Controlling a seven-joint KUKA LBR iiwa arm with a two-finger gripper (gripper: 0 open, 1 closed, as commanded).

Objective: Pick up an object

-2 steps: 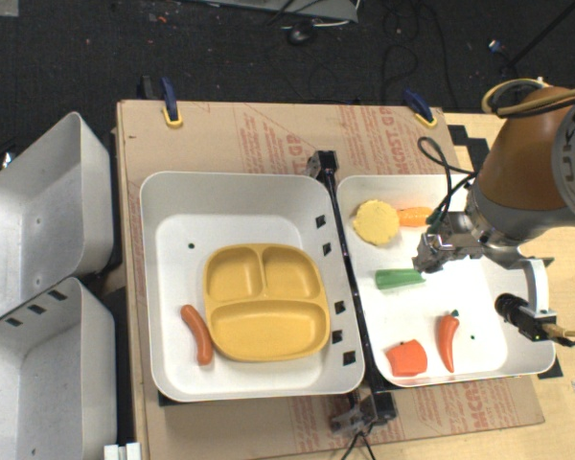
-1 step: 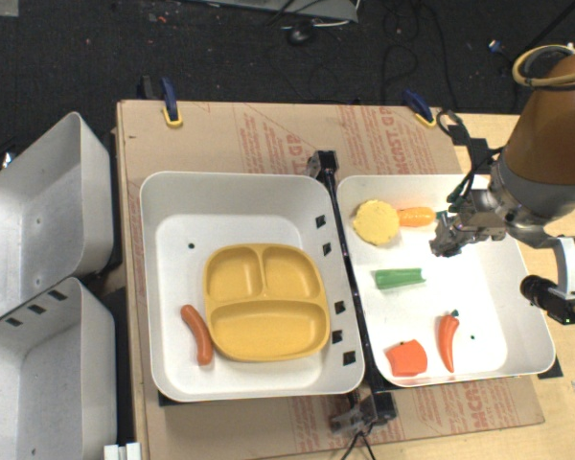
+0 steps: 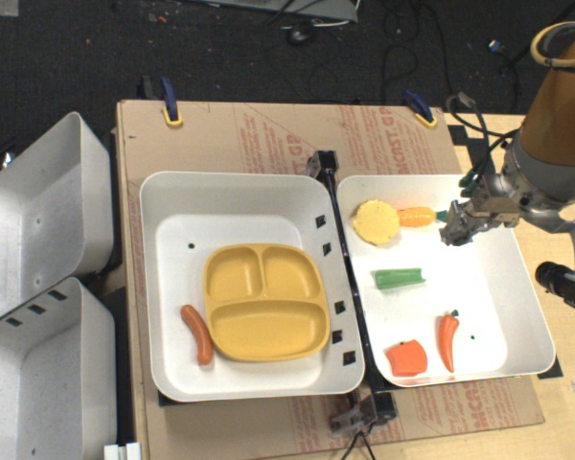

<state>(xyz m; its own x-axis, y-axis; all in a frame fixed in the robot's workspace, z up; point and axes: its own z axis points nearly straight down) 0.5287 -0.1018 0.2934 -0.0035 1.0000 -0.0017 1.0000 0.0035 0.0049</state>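
pincer (image 3: 457,228) near small orange carrot (image 3: 417,217) beside round yellow piece (image 3: 376,222).

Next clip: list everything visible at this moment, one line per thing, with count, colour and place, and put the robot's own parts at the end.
Bins: 2, white, side by side on the bench; left bin, right bin.
Divided plate: 1, yellow, middle of the left bin.
Sausage: 1, reddish-orange, left bin, just left of the plate.
Round yellow piece: 1, yellow, top left of the right bin.
Carrot: 1, orange, right beside the round yellow piece.
Green piece: 1, green, middle left of the right bin.
Orange block: 1, orange, bottom of the right bin.
Chili pepper: 1, red-orange with green stem, right of the orange block.
Clamps: 2, blue and yellow, on the board's top edge.
Arm: 1, grey with orange band, from the right.
Gripper: 1, dark, over the right bin's top, near the carrot.
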